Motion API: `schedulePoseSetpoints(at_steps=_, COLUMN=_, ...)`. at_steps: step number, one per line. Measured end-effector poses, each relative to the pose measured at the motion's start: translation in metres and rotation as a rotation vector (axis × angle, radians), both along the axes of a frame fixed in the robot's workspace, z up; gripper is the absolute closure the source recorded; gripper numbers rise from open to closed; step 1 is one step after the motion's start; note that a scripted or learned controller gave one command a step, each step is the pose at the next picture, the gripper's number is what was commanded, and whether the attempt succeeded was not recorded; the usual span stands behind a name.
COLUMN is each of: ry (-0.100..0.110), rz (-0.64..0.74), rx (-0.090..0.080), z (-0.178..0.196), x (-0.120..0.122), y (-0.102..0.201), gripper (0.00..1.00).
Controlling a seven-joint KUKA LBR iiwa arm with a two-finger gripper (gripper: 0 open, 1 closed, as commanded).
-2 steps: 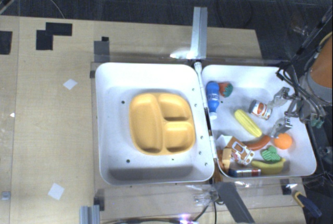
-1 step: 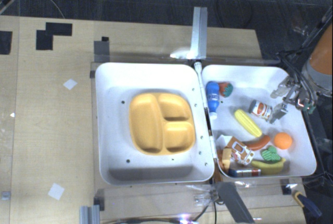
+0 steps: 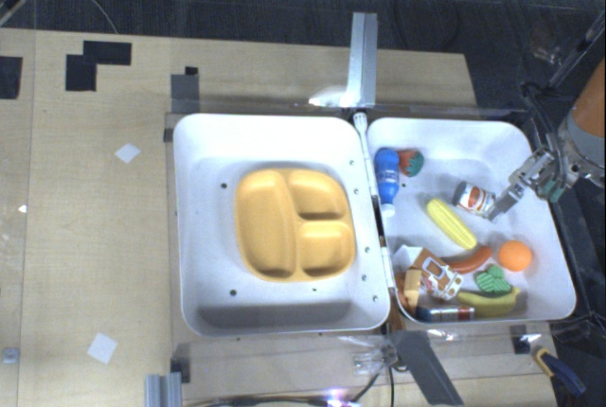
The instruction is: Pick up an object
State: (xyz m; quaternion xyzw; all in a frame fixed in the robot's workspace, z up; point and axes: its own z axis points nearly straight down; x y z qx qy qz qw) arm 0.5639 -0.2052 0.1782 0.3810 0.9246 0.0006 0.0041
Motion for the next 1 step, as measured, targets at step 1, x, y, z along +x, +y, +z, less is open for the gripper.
schedulePoseSetpoints(at_steps=1, ry=-0.002, rz=-0.069, rx=0.000, z=-0.0819, x=0.0549, y=0.0004, gripper=0.00)
